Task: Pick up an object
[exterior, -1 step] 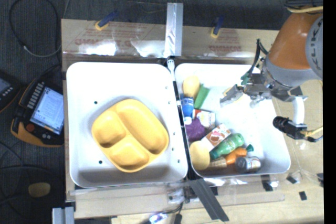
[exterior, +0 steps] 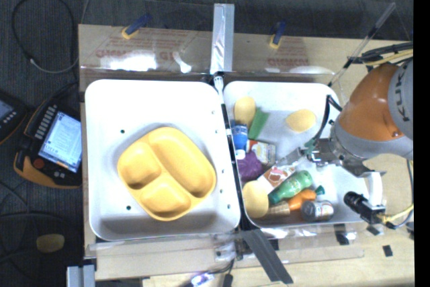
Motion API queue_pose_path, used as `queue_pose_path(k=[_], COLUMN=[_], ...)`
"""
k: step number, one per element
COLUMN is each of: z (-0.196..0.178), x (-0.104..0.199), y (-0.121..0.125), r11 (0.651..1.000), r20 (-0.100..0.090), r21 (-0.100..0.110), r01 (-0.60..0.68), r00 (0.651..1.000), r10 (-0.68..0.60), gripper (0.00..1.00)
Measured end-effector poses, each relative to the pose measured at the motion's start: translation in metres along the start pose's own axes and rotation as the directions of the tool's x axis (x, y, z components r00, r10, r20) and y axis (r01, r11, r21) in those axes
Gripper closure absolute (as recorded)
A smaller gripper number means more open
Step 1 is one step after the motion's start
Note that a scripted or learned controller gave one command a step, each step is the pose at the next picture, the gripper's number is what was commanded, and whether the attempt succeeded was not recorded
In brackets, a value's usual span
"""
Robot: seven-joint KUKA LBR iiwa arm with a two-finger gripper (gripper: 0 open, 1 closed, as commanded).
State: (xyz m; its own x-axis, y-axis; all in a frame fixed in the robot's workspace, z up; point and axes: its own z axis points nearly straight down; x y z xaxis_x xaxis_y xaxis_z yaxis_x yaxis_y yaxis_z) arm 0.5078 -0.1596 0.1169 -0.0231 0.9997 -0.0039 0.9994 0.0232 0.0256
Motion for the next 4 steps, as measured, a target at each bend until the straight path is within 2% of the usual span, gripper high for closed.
queue_pose_path(k=[1,2,3,4], z=[0.007,0.021,0.022,0.02], x=[0.01,0.024,0.04,0.034], y=[-0.006,0.102,0.022,-0.011], r11=[0.998,0.997,0.965,0.957], r20=[0.024,0.005,0.005,0.008], r21=[-0.037,-0.008,-0.005,-0.01], r01=[0.051,0.073,0.261,0.29], r00=[0.998,0.997,0.965,0.957], r10=[-0.05,-0.073,-0.261,-0.29], gripper=[0.0,0.0,0.0,0.0])
